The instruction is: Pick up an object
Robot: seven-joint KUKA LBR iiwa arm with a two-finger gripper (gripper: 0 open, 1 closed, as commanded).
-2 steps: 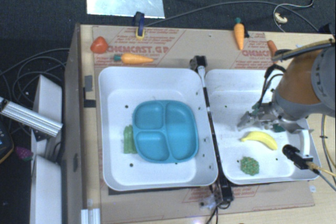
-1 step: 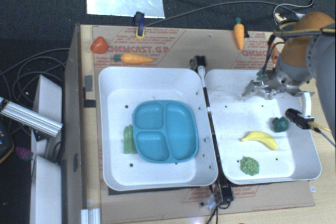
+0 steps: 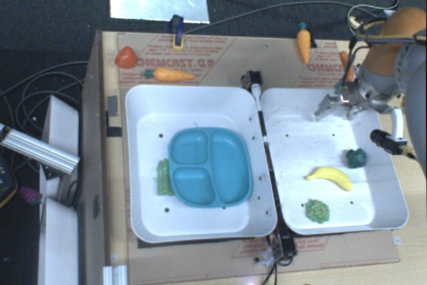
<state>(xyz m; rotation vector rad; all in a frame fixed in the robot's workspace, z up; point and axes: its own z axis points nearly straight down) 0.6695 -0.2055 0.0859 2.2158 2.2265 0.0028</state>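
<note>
The end effector hovers over the right bin near its 1 o'clock corner, its two fingers spread apart with nothing between them. The arm's grey body and orange band are cut off by the frame at 3 o'clock. Within that bin, a dark teal object of unclear shape sits toward 3 o'clock, a yellow banana lies just below it, and a green bumpy item, too small to identify, rests toward 6 o'clock. The left bin holds a blue divided plate with a green piece touching its 9 o'clock edge. On the table at 12 o'clock lie two toy carrots and a tomato.
</note>
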